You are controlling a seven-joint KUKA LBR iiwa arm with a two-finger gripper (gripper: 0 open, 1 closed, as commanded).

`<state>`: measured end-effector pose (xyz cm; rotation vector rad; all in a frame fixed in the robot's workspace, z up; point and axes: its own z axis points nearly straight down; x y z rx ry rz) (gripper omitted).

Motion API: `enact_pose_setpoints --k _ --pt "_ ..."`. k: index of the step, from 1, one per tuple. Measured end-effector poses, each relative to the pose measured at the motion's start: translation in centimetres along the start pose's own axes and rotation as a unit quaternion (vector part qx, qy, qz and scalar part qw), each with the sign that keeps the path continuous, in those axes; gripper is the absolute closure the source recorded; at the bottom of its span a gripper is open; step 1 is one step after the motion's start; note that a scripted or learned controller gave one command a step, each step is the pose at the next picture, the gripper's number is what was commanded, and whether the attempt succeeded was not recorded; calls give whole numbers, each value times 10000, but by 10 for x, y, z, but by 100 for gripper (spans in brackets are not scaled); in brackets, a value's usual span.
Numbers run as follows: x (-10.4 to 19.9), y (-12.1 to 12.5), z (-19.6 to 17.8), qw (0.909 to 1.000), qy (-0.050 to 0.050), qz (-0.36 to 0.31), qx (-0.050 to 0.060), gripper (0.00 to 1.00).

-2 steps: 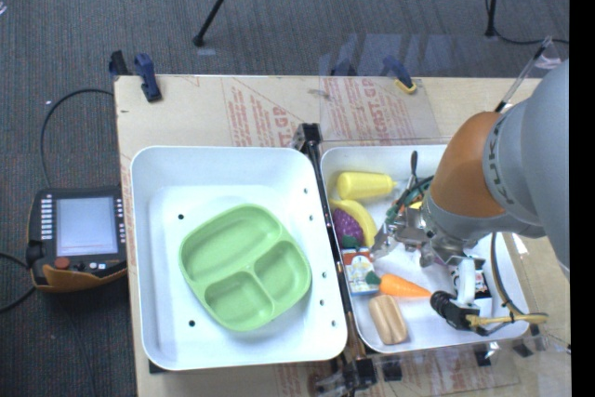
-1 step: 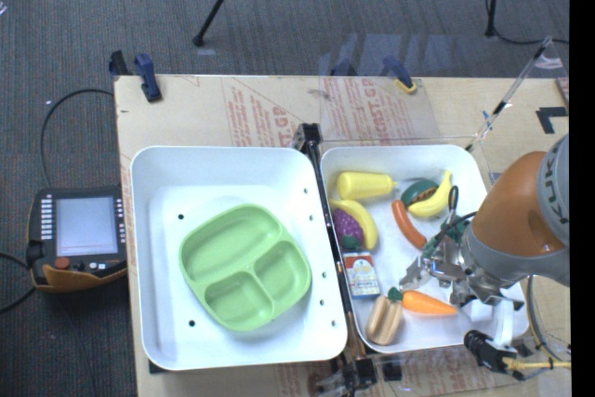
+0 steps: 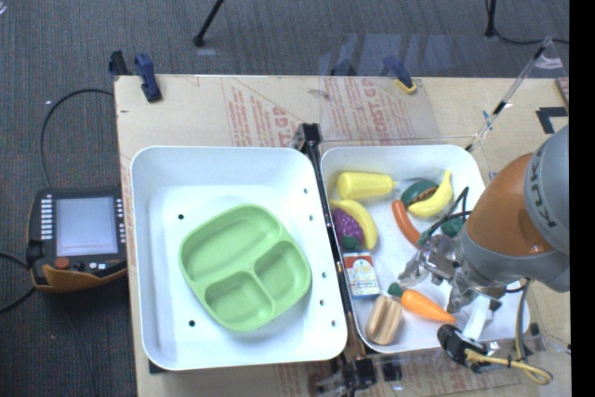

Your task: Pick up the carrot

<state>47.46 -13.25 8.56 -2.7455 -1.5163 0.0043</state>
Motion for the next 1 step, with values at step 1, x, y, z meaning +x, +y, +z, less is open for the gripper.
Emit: enact_pose_setpoints --k 1 --pt "-1 -1 -8 10000 1 21 23 100"
